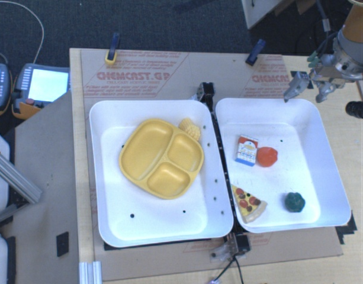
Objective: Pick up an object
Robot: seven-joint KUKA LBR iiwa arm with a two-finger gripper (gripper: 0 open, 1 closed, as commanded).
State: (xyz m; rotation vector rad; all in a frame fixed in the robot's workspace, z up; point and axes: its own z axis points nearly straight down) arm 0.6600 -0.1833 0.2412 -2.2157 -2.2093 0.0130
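White plastic forms both bins; the claw (307, 89) hangs at the far right corner of the right bin (299, 114), above its rim, with fingers spread apart and nothing between them. The step in hand appears to be the approach, before any descent. Candidate objects lie nearer the camera than the claw and to its left: a small carton (247, 151) touching a red ball (267, 157) at mid-bin, a pizza slice (250, 204) by the near left wall, and a green lump (295, 202) well apart from the others. The next move likely calls for travel inward over the bin, then a drop onto one item; the green lump, standing alone, seems the least crowded choice, while carton and ball may jostle each other. Farther left, the left bin (110, 129) holds a yellow tray (161, 157) with a corn piece (190, 129) at its far edge. Clamps (206, 91) join the bins.
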